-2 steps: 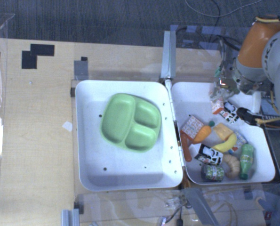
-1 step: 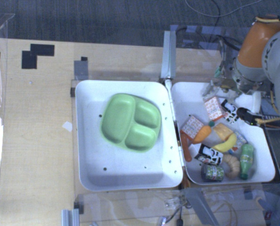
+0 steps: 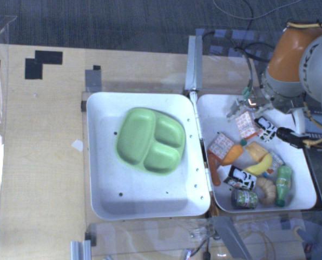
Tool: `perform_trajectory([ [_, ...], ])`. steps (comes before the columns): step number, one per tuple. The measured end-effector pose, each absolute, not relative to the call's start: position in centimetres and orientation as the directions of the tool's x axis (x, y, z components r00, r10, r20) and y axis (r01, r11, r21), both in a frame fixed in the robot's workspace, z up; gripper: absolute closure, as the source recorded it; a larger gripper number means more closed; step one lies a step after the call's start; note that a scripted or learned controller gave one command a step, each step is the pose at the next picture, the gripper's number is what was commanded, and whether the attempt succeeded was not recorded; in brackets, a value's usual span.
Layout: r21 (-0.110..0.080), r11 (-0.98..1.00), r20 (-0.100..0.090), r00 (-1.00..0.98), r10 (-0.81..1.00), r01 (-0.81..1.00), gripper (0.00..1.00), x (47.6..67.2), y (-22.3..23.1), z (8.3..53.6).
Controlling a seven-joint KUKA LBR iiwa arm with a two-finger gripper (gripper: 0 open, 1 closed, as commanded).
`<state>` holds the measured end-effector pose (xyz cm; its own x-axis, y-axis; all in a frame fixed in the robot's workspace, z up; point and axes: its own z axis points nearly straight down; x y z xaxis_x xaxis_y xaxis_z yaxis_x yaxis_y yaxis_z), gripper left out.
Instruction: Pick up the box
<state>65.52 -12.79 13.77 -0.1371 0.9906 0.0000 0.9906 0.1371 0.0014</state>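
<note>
End effector (image 3: 243, 105) above box (image 3: 246, 125), right bin (image 3: 307, 196)

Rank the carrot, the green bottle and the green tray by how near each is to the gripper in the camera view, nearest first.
Measured from the gripper at the right bin's far edge:
1. Carrot, mid right bin, just below the gripper.
2. Green bottle, near right corner of that bin.
3. Green tray, across in the left bin.

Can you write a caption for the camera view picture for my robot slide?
A robot gripper hovers over the right bin of toy food, while a green divided tray sits in the left bin.
</note>
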Motion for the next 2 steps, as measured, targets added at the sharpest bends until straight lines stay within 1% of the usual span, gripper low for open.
perform_trajectory([
  [1, 0.030, 0.139, -0.009, -0.139, 0.990, 0.990, 0.00, 65.8, -14.4, 11.4],
  [2, 0.007, 0.130, -0.002, -0.130, 0.991, 0.991, 0.00, 67.2, -16.2, 8.6],
])
